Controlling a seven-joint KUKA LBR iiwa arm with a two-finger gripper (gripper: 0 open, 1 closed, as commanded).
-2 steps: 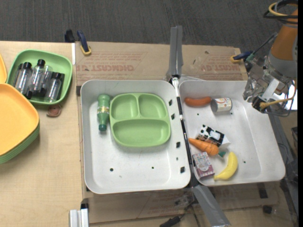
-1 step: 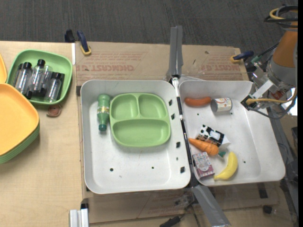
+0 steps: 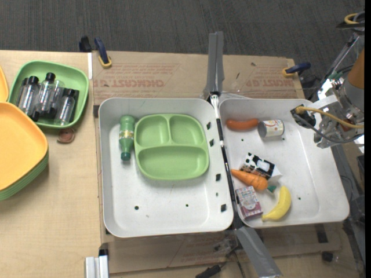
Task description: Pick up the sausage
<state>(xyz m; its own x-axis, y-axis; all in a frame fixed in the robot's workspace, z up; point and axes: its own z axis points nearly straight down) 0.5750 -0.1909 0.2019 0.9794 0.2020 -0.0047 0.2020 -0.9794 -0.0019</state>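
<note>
The sausage (image 3: pixel 242 123) is a slim orange-red link lying flat near the far left corner of the right bin (image 3: pixel 313 172). A small silver can (image 3: pixel 271 128) lies right beside its right end. My gripper (image 3: pixel 326 133) hovers over the right bin's far right side, well to the right of the sausage and the can. Nothing is visibly held in it.
Also in the right bin: a black-and-white packet (image 3: pixel 258 166), a carrot (image 3: pixel 250 178), a pink packet (image 3: pixel 248 202) and a banana (image 3: pixel 278 204). The left bin (image 3: pixel 162 213) holds a green divided plate (image 3: pixel 171 145) and a green bottle (image 3: pixel 126 136). A green tray of bottles (image 3: pixel 49 94) and yellow plates (image 3: pixel 20 149) sit on the bench at left.
</note>
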